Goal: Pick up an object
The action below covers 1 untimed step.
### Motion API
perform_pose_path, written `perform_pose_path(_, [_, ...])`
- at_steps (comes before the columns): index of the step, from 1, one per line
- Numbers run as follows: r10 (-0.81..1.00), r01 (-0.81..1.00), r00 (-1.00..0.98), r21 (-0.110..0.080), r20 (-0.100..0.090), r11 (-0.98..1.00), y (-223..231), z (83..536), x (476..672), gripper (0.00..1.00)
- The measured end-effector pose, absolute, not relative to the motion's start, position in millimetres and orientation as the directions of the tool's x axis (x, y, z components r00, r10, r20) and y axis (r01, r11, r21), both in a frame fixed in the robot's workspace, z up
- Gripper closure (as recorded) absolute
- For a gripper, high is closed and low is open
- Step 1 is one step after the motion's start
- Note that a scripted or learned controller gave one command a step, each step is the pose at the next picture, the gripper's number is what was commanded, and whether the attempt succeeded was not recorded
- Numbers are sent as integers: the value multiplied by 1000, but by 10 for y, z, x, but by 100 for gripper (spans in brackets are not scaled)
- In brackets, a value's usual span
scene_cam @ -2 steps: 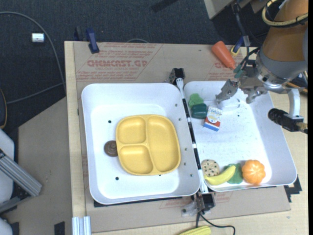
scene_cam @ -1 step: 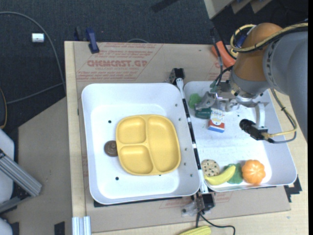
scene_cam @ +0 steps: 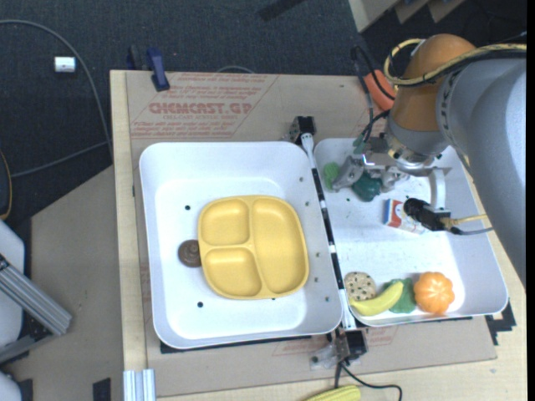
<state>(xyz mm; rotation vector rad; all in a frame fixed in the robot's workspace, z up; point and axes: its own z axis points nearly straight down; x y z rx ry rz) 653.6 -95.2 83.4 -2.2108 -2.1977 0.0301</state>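
My gripper hangs low over the far left part of the right bin, below the arm's orange band. A dark green object lies right under it, partly covered. A light green piece sits beside it at the bin's left wall. A small red, white and blue carton lies just to the right. At the bin's front are a speckled cookie, a banana, a green item and an orange.
The left bin holds a yellow divided plate with a brown round piece at its left edge. A black divider separates the bins. The grey arm covers the right bin's far right side.
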Motion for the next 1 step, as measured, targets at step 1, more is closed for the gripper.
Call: perform_pose_path(1, [1000, 1000, 7, -30, 1, -6, -965, 925, 6534, 100])
